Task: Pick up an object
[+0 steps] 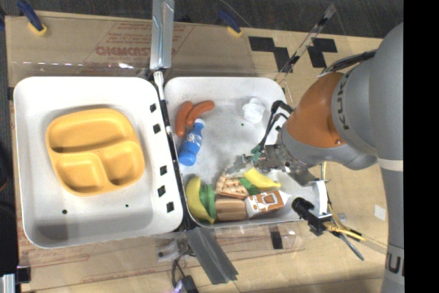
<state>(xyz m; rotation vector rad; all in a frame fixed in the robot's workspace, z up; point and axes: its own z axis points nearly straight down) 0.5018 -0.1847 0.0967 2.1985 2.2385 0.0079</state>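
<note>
My gripper [252, 160] reaches down into the right bin [226, 89], low over the pile at its front right. Just below it lies a small yellow fruit [260, 180], with a waffle piece [229, 185] to the left of that. A brown and white carton [266, 202] lies in front of the fruit. At the front left corner sit a banana [194, 197] and a green item [208, 200]. Further back lie two orange-red sausages [190, 114], a blue bottle [191, 142] and a small white object [253, 110]. Nothing is visibly held.
The left bin [31, 147] holds a yellow divided tray [95, 149]. A metal divider bar [162, 31] stands between the bins at the back. The arm's orange band [322, 116] hangs over the right bin's right wall.
</note>
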